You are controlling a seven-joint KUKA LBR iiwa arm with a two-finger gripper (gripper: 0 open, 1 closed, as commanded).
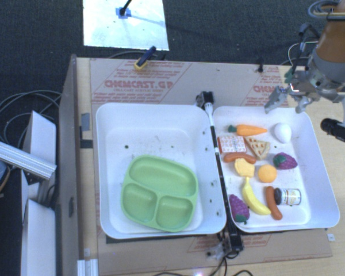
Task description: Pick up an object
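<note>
End effector point(288, 100) spread wide, holding nothing, above the far rim of the right bin point(324, 171); egg point(282, 132) just near of it.

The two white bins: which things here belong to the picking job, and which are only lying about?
For the job:
gripper, above the right bin's far edge
carrot
egg
banana
orange
small jar

Lying about:
green tray in the left bin
cables on the floor
</note>
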